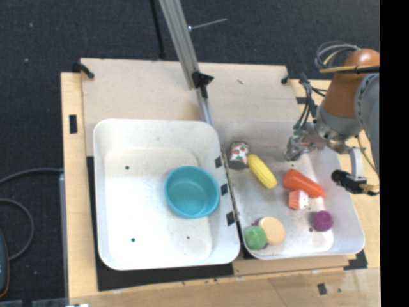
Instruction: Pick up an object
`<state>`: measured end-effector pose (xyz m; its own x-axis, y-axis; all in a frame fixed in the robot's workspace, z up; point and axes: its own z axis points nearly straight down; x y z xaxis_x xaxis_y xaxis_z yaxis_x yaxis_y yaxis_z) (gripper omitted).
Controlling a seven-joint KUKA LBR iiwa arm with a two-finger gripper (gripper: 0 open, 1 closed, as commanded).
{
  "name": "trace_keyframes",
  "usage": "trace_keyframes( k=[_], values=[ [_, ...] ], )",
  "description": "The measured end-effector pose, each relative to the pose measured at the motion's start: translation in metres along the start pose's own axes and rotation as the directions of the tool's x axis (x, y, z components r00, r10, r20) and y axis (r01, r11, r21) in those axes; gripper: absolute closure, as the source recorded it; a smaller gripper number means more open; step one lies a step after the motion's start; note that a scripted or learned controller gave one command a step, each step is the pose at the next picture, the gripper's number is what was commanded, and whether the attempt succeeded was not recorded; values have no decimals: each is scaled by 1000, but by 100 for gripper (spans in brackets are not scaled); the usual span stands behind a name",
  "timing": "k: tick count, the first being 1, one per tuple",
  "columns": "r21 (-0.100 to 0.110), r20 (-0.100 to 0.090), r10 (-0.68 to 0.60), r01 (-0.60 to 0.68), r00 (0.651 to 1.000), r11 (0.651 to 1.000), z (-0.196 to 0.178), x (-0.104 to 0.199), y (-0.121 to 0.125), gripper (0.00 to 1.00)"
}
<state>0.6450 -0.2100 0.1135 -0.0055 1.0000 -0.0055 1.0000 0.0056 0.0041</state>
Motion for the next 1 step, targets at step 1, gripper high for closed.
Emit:
trace_keyframes(
  k=[1],
  values=[
    [-4, -2, 5, -5, 1000, 1000, -65, -6, 1, 100]
  ],
)
